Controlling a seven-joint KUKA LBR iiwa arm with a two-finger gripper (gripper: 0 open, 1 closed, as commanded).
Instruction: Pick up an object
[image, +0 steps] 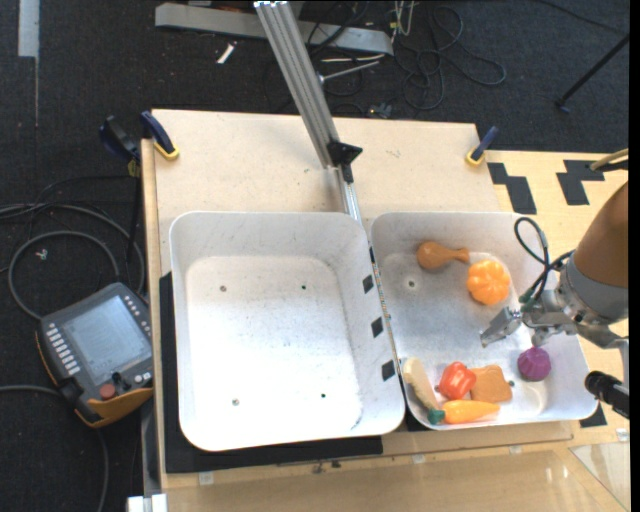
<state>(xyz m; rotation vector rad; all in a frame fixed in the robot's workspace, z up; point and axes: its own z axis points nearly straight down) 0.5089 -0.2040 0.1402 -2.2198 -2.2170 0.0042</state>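
One carrot, long axis left-right, along right bin's near wall.

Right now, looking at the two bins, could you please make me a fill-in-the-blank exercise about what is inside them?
1. All the toy food lies in the ___ bin.
2. The round fruit beside the gripper is coloured ___.
3. The orange pumpkin lies to the ___ of the brown drumstick.
4. The carrot lies against the bin's ___ wall.

Missing words: right; purple; right; near

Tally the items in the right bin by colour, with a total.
Orange: 2, pumpkin and carrot
Brown: 2, drumstick and brown block
Red: 1, pepper
Purple: 1, ball
Cream: 1, cream piece
Total: 7
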